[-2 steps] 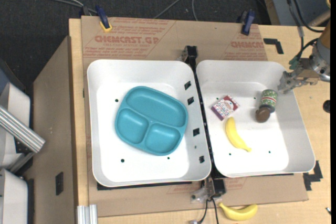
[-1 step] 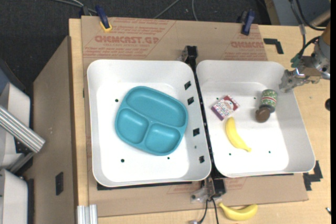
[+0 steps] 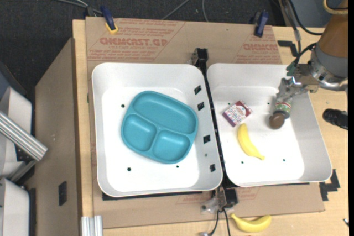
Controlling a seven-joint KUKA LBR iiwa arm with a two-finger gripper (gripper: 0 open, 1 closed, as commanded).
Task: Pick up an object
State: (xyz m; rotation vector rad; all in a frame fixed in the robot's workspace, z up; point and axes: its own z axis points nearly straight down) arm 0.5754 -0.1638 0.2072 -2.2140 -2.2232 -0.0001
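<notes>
1. Looking down on the surface (image 3: 83, 119), I see two white bins side by side: the left bin (image 3: 105, 135) and the right bin (image 3: 310, 157).
2. I see the arm (image 3: 334, 47) reaching in from the right, over the far right part of the right bin.
3. I have the gripper (image 3: 283, 103) pointing down into that bin, right above a brown ball (image 3: 277, 120); they look to be touching or nearly so.
4. I cannot tell from this view whether the gripper is clenched or released, or whether it has the ball.
5. I see a banana (image 3: 250, 143) lying in the middle of the right bin, and a small packet (image 3: 237, 113) just beyond it.
6. I see a blue tray (image 3: 159, 126) with three compartments lying flat in the left bin.
7. I see a second banana (image 3: 252, 222) on the near edge of the surface, outside the bins.
</notes>
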